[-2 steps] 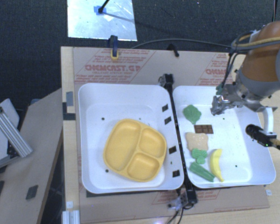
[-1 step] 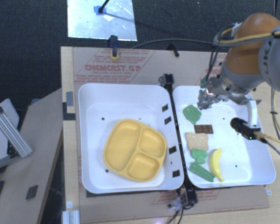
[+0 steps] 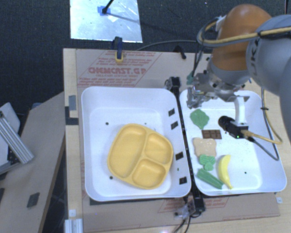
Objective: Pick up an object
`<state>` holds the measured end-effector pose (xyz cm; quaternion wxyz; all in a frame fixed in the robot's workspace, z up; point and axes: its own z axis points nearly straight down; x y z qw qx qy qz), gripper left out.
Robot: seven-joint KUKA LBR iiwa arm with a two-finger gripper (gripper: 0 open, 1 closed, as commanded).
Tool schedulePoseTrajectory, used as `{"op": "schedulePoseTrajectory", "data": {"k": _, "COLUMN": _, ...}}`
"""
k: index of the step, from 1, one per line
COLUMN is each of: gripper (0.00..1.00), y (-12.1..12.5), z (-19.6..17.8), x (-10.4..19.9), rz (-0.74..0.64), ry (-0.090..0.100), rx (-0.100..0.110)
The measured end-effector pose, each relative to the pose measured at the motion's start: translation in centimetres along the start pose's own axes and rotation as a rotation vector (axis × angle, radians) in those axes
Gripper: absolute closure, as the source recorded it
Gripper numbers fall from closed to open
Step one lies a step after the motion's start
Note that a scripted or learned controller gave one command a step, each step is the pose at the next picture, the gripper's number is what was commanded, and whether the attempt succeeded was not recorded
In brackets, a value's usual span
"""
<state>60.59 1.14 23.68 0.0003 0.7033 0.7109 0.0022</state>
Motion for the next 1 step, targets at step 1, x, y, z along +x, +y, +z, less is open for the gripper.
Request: {"op": "schedulePoseTrajectory", "data": {"k": 1, "gripper": 1.0, "y": 0.95, "z": -0.75, "x": 5.08, "rz": 0.002, "ry": -0.001, "rx": 0.0}}
